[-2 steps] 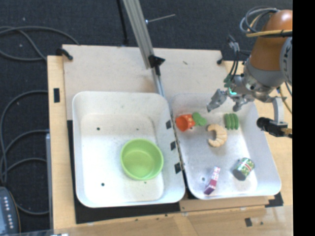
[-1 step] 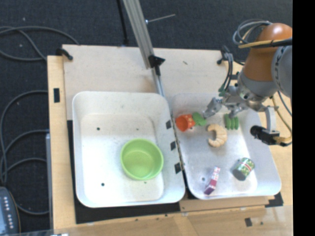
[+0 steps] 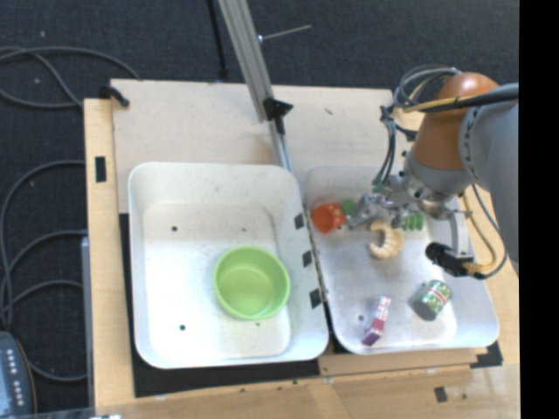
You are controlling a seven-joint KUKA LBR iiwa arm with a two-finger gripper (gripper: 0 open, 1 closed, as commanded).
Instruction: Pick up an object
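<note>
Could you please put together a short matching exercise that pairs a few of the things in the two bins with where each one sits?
Things:
1. green bowl
2. orange-red ball
3. pink packet
4. small green can

Places:
A. right bin, lower right part
B. left bin
C. right bin, near its front edge
D. right bin, by its left wall

Pairs: 1-B, 2-D, 3-C, 4-A

no legible text, labels too small
</note>
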